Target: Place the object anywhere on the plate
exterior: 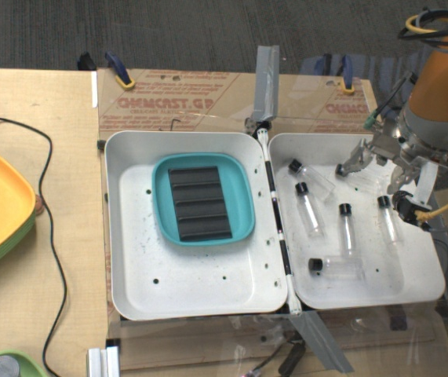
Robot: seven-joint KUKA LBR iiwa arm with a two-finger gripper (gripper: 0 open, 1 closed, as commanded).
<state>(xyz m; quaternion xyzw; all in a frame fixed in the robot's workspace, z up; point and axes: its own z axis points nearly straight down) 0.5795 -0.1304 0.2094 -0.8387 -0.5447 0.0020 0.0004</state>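
Clear tubes (pixel 346 228) just below gripper (pixel 374 162)

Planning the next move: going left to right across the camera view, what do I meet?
Yellow dish stack → black cable → left bin → teal plate holding a black ridged block → right bin with clear black-capped tubes → gripper.

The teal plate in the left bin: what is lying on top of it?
A dark ribbed block lies on the teal plate, covering its middle, so the plate's surface underneath is hidden. The clear tubes lie in the right bin.
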